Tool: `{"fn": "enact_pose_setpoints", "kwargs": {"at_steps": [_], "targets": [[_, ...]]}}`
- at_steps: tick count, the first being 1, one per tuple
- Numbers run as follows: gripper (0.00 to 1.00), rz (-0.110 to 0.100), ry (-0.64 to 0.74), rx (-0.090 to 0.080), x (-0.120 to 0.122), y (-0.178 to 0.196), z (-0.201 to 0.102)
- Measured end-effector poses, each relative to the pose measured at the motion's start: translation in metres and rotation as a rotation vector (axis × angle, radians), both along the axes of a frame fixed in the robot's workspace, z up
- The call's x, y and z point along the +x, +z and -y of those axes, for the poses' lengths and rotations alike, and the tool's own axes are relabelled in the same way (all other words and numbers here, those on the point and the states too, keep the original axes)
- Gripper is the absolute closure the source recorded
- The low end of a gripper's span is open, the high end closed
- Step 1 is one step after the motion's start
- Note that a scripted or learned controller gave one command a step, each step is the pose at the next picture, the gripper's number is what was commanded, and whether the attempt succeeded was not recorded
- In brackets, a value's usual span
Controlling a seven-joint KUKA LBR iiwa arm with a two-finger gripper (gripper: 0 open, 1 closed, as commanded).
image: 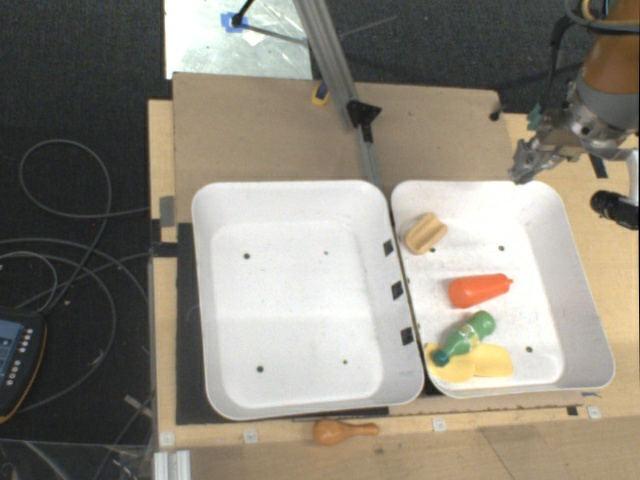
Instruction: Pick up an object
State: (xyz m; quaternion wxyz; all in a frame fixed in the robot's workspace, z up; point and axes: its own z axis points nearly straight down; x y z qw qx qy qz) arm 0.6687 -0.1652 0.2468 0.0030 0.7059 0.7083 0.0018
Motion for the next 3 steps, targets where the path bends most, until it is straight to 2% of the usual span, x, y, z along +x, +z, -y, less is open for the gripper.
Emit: {"fn": "enact_pose_setpoints", "kwargs": {"at_steps": [2,3], "targets": [[1.00,-0.008,0.007,0.004,-0.019,-0.022,-0.108],[1.00,-0.006,0.006,0.004,-0.027,-0.012,-0.154]]}}
